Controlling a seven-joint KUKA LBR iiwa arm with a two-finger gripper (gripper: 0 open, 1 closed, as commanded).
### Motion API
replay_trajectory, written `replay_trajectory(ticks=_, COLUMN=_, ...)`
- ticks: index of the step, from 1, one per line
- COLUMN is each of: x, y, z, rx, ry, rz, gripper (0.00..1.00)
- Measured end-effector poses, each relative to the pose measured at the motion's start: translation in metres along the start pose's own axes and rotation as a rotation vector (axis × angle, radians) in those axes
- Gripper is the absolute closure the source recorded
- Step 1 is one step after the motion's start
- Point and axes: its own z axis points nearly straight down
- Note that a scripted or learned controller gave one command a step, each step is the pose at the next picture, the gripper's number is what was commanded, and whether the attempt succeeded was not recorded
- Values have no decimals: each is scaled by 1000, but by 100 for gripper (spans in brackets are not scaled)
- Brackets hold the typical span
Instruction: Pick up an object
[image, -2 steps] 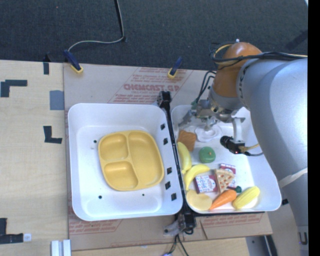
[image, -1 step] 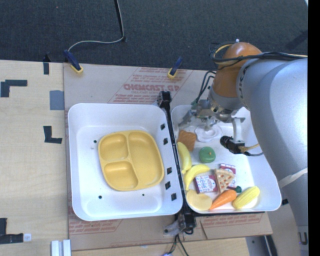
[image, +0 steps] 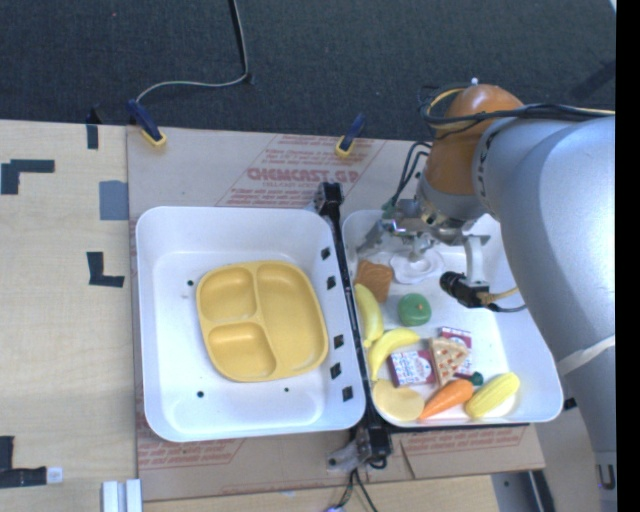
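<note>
One "CHEMCAST" cardboard sheet (image: 300, 175)

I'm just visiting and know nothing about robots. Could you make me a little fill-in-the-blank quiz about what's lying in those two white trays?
1. The yellow divided plate lies in the ____ bin as the camera sees it.
2. The plate has ____ compartments.
3. The small round toy beside the bananas is coloured ____.
4. The carrot lies between a pale yellow disc and a yellow ____.

Missing words: left; three; green; corn cob
</note>
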Motion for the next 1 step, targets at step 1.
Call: replay_trajectory(ticks=1, x=0, y=0, z=0, rx=0, ry=0, rz=0, gripper=0)
